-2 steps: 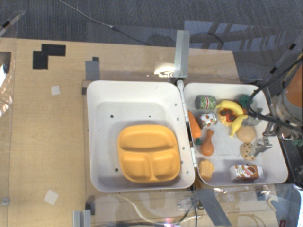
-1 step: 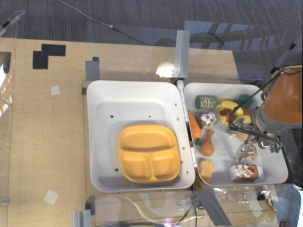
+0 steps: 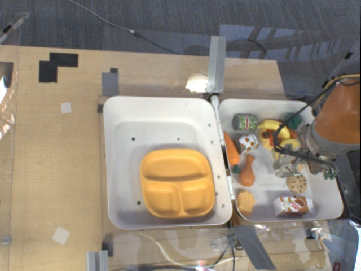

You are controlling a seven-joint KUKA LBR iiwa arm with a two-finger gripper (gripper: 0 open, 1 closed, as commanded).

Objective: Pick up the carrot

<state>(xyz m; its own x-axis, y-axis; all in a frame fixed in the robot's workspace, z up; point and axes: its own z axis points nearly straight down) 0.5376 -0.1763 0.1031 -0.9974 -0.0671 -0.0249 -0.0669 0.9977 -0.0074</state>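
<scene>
The claw (image 3: 286, 165), a small metal assembly under the grey wrist with its orange band, hangs low over the middle of the right-hand shallow white bin (image 3: 337, 208), and how it is set cannot be told, since wrist and cabling sit over it; nothing visibly sits in its grip. Just beside it lie a yellow banana-shaped toy (image 3: 272, 127) and a round speckled cookie (image 3: 296, 183), so it is among the clutter, not over its target. The slim orange carrot (image 3: 230, 150) lies well apart to the left, pressed lengthwise against the bin's left wall, likely because loose toys slide to the edges. That placement probably makes it awkward, with the wall crowding one side. Near it are a small green-labelled can (image 3: 245, 122), a red-and-white spotted mushroom toy (image 3: 248, 143), an orange drumstick-shaped toy (image 3: 247, 173), a ridged tan shell-shaped piece (image 3: 245, 200) and a brown-and-white carton (image 3: 293, 205). In the left-hand white bin (image 3: 121, 117) rests a yellow compartmented plastic tray (image 3: 177, 182). Both bins sit on the pale wooden bench (image 3: 56, 168). The arm (image 3: 338, 123) enters from the right, wrist pointing steeply down.
</scene>
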